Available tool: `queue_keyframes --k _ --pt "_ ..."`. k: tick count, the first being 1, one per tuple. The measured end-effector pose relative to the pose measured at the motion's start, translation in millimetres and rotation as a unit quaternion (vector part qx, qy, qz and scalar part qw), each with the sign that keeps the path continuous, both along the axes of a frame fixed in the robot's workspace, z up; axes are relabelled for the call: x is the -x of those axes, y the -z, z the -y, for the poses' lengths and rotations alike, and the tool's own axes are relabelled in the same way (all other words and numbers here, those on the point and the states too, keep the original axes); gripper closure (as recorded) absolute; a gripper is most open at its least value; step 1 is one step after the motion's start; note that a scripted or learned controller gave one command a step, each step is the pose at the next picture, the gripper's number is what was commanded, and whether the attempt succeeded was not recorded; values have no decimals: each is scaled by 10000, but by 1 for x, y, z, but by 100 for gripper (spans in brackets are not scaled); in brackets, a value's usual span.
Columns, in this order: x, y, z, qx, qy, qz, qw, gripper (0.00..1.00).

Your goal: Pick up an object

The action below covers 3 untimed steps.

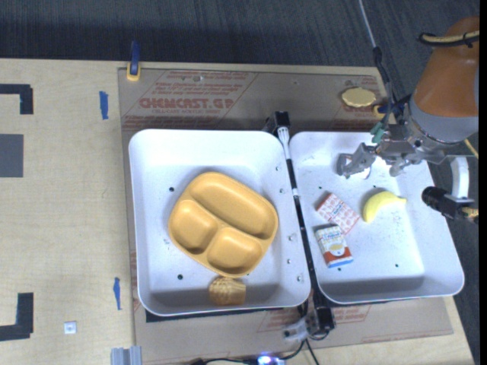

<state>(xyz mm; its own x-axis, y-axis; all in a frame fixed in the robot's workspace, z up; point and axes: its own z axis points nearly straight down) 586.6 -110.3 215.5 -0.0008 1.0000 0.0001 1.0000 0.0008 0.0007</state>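
The tool [378, 158] hangs over the far part of the right bin [441, 280], its metal fingers spread apart with nothing between them; one fingertip sits toward the bin's middle divider, the other toward the arm. The grey arm with its orange band [449, 82] rises behind it at the right edge.

Just below the tool and toward the viewer lies a yellow banana-shaped toy [380, 204] on the bin floor, apart from the fingertips. Farther out on the same side, toward the divider, a small red-and-white checked packet [336, 211] lies flat, and touching its near edge is a small carton with a red end [333, 246].

Beyond the tool, outside the bin on the cardboard sheet [228, 97], rests a round tan disc [359, 97].

Well away across the divider, the left bin [148, 204] holds a yellow three-compartment tray [222, 223], tilted, and a brown ridged object [227, 290] touching the tray's near edge. Both bins sit on the desk [61, 204].
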Motion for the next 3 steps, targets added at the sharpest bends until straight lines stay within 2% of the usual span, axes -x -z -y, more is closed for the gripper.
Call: queue_keyframes --k 1,2,3 --pt "38 116 39 14 9 32 10000 0" --pt "37 106 38 9 11 47 10000 100" --pt "37 106 38 9 10 45 10000 0"
